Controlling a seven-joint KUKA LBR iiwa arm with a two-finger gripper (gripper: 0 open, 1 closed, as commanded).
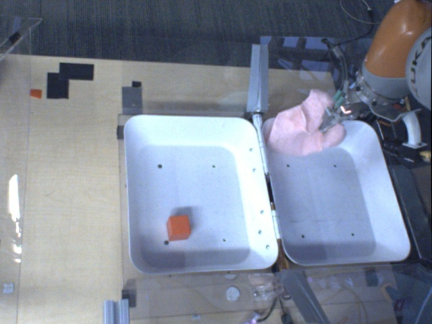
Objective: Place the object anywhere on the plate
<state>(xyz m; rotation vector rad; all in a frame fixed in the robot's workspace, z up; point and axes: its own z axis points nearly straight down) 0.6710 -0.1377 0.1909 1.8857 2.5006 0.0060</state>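
Note:
A pink cloth [301,132] lies bunched in the far left corner of the right bin [337,208], partly draped over the bin's rim. My gripper [331,121] is at the cloth's right edge, fingers close together and pinching a fold of the fabric. The cloth rises in a peak toward the fingers. The arm's orange band [395,39] and grey wrist stand above the bin's far right corner.
A small orange cube [179,227] sits in the near left part of the left bin [196,147]. A metal post [256,79] stands between the bins at the far side. Cables hang by the arm at the right.

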